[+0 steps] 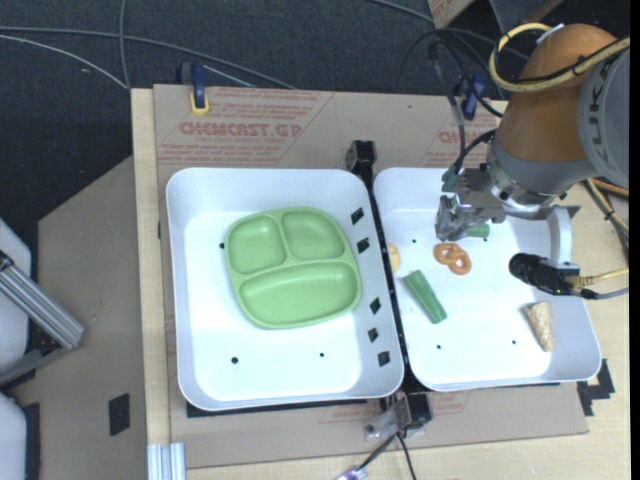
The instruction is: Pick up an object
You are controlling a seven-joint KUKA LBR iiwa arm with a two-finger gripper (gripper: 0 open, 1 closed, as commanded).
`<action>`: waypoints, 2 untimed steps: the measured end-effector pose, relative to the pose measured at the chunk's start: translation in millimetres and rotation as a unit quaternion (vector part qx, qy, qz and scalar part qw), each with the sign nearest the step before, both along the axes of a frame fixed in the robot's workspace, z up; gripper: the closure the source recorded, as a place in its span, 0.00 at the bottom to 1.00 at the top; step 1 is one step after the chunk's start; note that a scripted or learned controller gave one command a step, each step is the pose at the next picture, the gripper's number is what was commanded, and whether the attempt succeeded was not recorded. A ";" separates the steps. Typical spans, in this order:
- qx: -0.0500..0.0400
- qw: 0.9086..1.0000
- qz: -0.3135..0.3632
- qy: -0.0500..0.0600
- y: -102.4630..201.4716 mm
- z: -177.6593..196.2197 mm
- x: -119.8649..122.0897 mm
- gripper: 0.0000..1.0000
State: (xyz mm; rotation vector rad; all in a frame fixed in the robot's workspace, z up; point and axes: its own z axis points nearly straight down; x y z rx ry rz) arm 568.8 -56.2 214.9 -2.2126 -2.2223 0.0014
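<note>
Overhead, cardboard-topped bench [260,118] on dark carpet [80,68]; gripper [455,226] over right bin [480,363], grip unreadable.

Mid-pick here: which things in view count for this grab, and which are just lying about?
In play: gripper; in the right bin, orange pretzel ring nearest it, green stick, tan wedge.
Likely lying about: green divided plate in the left bin; blue clamp at the board's far edge.
</note>
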 end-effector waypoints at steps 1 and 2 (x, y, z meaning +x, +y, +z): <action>0.000 1.000 0.000 0.000 44.1 -4.7 -17.3 1.00; 0.000 1.000 0.001 -0.001 104.2 6.2 -34.4 1.00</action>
